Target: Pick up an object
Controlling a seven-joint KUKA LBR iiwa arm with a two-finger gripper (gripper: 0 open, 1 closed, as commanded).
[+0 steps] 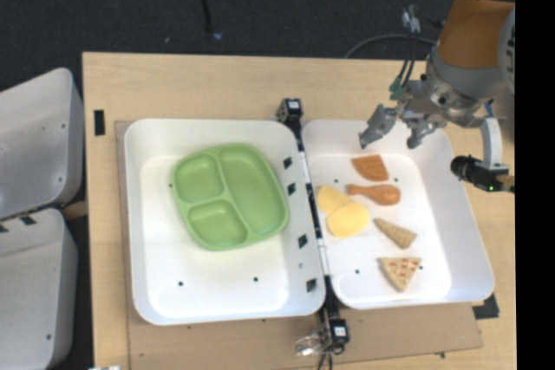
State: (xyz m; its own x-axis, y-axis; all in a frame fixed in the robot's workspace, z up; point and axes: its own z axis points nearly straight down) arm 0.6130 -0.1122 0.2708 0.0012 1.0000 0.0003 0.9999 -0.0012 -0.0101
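- Task barely begun as far as I can judge: nothing is lifted, all items lie flat on the floor of the right bin (451, 186)
- End effector (399, 130) hangs above the back edge of the right bin, fingers spread apart w/ nothing between them, so it's open and empty
- Arm (473, 30) comes in from the right, grey w/ orange band, wrist tipped over the bin's far corner
- Closest candidate: orange wedge (370, 166), just below and slightly left of the end effector, near the bin's back wall
- Next to it: drumstick (375, 193), lying across, just in front of the orange wedge
- Yellow pieces (341, 212) sit near the divider btwn bins, touching each other
- Cone (395, 232) and pizza slice (400, 272) lie further fwd, well apart from the end effector
- Left bin (139, 273) holds a green tray (230, 195) w/ three compartments, nothing in them; prob not the target given where the arm is
- Both bins rest on the tabletop (104, 74)
- Left to do, by my reading: pick a target, drop down over it, close on it, lift clear, i.e. the whole pick
- Risk: items are flat and low, so a grasp could slip off
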